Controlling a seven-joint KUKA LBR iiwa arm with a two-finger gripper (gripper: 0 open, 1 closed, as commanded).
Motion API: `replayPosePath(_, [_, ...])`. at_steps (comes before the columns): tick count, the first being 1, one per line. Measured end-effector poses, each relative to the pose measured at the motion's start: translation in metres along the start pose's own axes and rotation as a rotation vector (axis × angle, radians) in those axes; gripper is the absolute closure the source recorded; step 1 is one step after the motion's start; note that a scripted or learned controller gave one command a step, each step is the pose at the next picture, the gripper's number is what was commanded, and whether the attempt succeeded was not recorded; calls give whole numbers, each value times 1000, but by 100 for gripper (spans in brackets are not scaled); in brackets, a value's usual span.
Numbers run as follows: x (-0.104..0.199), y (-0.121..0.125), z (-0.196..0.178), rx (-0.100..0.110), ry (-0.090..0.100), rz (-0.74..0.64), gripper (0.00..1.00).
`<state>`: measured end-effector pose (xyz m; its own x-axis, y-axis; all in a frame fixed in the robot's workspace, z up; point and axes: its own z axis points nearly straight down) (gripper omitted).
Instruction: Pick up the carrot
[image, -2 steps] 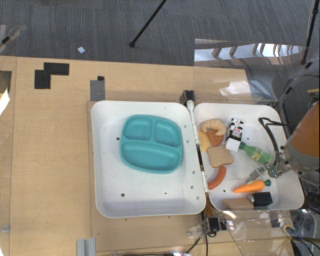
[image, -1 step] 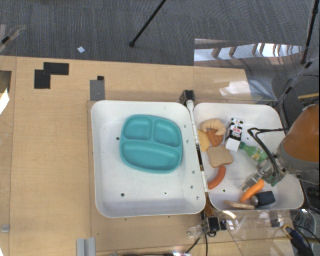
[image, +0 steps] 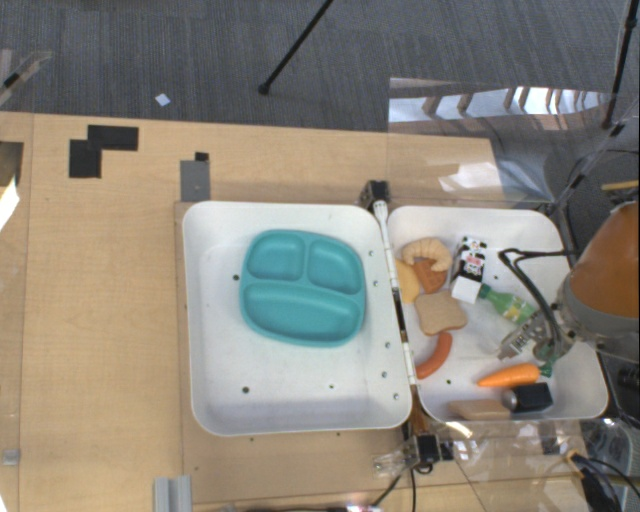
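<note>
Camera view: tapered orange carrot (image: 510, 376) lying flat near front edge of right shallow white bin (image: 585, 400). Metal two-finger pincer (image: 527, 339) just above carrot, state impossible to tell. Teal divided plate (image: 301, 287) centred in left bin (image: 215, 400).

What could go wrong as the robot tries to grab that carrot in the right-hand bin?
The carrot lies near the right bin's front wall, with a dark block right beside it, so the gripper might bump or catch the block instead. The carrot looks smooth and tapered, so it could slip or roll away when squeezed. A reddish sausage lies nearby with a similar shape and could be mistaken for the target.
</note>
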<state>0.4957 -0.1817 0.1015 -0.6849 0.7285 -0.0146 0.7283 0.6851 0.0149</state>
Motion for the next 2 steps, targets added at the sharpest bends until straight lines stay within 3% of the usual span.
replayPosePath(1, [0, 0, 0, 1, 1, 1, 0])
replayPosePath(2, [8, 3, 12, 5, 1, -213, 0])
